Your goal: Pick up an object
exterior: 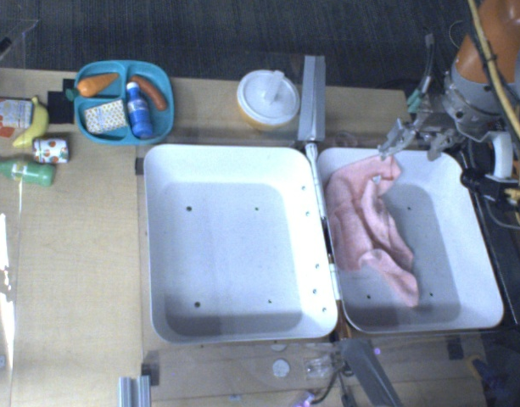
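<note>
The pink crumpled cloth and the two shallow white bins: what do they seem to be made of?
The pink crumpled cloth looks like soft, matte fabric, perhaps terry towelling: it lies in limp folds without shine. The two shallow white bins look like moulded plastic, smooth and faintly glossy, with rounded corners and rims; painted metal cannot be ruled out.

two white bins: left bin (158,253), right bin (484,287). one pink cloth (361,219). one blue divided tray (162,91). one lidded white cup (268,97). one banana (35,124). one small can (50,150). one green bottle (22,171).
</note>
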Motion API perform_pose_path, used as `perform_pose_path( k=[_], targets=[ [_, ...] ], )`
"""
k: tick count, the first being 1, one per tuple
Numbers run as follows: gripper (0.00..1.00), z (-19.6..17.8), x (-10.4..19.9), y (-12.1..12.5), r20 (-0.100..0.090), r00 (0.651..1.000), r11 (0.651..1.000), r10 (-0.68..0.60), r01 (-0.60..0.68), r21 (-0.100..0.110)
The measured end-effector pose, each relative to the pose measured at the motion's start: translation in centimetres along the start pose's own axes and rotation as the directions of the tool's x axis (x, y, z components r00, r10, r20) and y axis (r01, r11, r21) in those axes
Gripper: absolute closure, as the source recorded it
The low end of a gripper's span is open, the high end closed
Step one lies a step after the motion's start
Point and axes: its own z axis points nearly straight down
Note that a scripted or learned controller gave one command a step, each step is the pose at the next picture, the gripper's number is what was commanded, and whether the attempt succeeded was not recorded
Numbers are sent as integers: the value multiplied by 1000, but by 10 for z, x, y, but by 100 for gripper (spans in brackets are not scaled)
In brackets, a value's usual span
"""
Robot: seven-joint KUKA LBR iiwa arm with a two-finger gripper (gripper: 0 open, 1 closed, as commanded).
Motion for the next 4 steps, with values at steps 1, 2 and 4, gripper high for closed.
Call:
perform_pose_path(
  k=[1, 2, 4],
  targets=[
    [0, 167, 3, 29, 0, 1000, 1000, 27, -27, -2],
    [0, 172, -18, -24, 2, 1000, 1000, 12, -12, -8],
    [0, 172, -36, -24, 3, 997, 997, -80, 80, -9]
  ],
)
